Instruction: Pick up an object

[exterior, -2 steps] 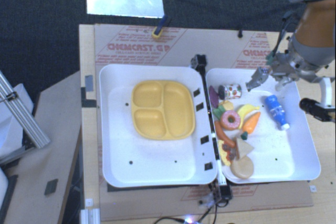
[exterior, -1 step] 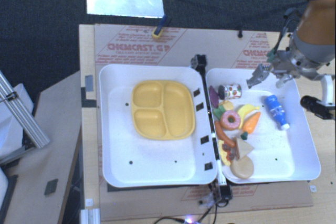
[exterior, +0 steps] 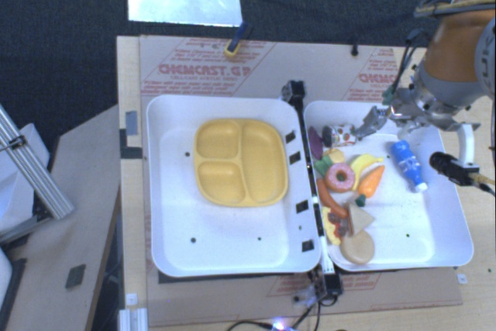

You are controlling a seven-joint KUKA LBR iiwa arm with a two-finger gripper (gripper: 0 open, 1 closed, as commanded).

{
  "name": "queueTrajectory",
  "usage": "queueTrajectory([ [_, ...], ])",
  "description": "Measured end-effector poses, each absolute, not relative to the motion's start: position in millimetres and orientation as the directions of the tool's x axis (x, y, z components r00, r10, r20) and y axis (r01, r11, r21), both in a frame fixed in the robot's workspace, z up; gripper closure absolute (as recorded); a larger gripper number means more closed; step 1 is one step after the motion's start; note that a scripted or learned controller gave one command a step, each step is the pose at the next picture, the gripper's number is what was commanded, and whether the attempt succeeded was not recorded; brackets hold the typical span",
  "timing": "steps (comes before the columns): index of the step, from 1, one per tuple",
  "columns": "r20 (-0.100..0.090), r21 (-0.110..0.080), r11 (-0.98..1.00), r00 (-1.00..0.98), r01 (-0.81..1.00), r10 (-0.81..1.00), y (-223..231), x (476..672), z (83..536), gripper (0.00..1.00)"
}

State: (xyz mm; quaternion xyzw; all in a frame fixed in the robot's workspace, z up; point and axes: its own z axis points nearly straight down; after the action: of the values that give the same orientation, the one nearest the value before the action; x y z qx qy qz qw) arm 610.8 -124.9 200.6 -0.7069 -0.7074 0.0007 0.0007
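Over on the right-hand bin [exterior: 446, 240] we have the pile of toy food, crowded against that bin's left wall. A pink-frosted doughnut [exterior: 340, 177] sits in the middle of the heap, an orange carrot [exterior: 372, 181] just to its right and a yellow banana [exterior: 363, 163] touching above. Below them lie a tan wedge [exterior: 359, 218] and a round beige biscuit [exterior: 357, 248], with a red-and-orange strip [exterior: 329, 201] running down beside the wall.

Standing apart from the heap is the blue bottle [exterior: 406, 163], lying flat on the bin floor, white cap end toward the lower right, long axis slanting from upper left to lower right. A small can with a red label [exterior: 341, 136] lies near the top of the pile, long axis roughly left to right.

The gripper [exterior: 372, 123] hangs low just right of that can, carrying nothing between its fingers; how wide they stand, I cannot tell.

Across in the left bin [exterior: 174, 244], a yellow divided plate [exterior: 237, 161] rests alone.
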Motion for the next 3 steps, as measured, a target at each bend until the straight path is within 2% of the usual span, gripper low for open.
queueTrajectory([
  [2,0.0,-0.002,0.001,-0.001,1.0,1.0,-131,612.0,113,0.0],
  [3,-0.002,0.011,0.002,-0.002,1.0,1.0,-132,616.1,90,0.0],
])
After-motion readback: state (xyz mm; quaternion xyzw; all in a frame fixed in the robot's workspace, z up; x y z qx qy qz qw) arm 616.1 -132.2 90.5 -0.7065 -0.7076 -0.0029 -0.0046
